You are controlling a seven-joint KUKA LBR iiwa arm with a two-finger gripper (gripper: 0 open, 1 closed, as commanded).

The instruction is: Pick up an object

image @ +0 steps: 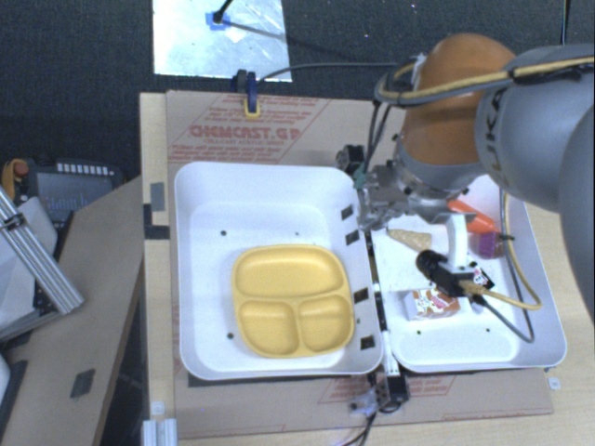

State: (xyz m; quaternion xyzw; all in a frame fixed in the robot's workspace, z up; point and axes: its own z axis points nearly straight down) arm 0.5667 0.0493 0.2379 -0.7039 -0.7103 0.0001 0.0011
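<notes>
- Yellow smooth plate (293,300), three-sectioned, sat by left bin's (206,226) front edge.
- Tan wedge (410,239) lay in right bin (465,344).
- Gripper (372,201) above it: grip untellable.

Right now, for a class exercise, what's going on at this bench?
A grey robot arm reaches in from the right, its wrist low over the right bin, beside the left bin's wall. A yellow divided plate lies in the left bin. A printed packet, a tan wedge, an orange piece and a purple piece lie in the right one. No object is visibly held.
</notes>
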